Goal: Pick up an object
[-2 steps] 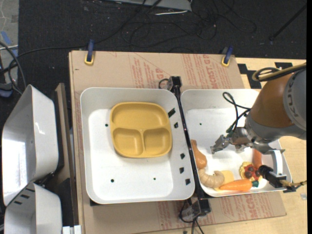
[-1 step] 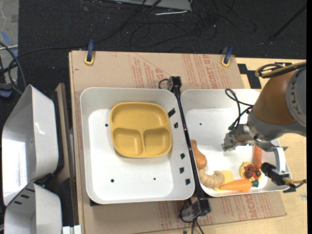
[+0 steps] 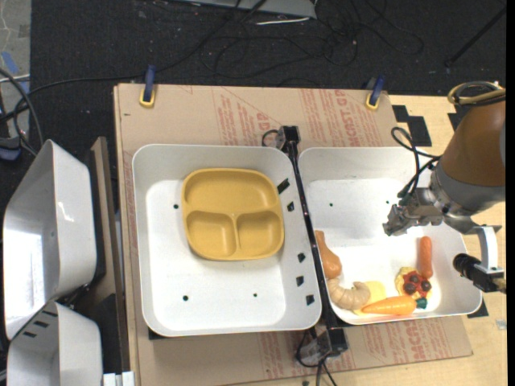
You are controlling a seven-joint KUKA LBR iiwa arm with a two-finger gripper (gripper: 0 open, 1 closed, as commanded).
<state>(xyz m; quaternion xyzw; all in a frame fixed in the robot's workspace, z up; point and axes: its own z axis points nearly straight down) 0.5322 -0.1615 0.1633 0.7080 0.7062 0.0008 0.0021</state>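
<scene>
**Gripper over right bin, food items below it**

Arm (image 3: 471,155) enters from the right, grey body with orange band, reaching across the right bin (image 3: 354,171). Gripper (image 3: 400,222) sits over the bin's middle-right floor, above the cluster of objects. Whether it is apart or together: cannot tell, the tip is dark and small at this angle. Nothing is visibly between its tips.

Objects lie along the right bin's near edge. Red-orange sausage (image 3: 425,256) lies just below and right of the gripper, upright in the view, apart from it. Below the sausage, a small yellow piece with dark red berries (image 3: 416,284). Carrot (image 3: 389,305) lies flat along the near wall, touching or almost touching the berry piece. Beige curled piece (image 3: 348,295) sits left of the carrot, with a pale yellow item (image 3: 371,289) between them. Orange-tan piece (image 3: 327,256) rests against the divider side.

Left bin (image 3: 161,288) holds a yellow compartment plate (image 3: 233,214), three sections, set toward the far half.
</scene>
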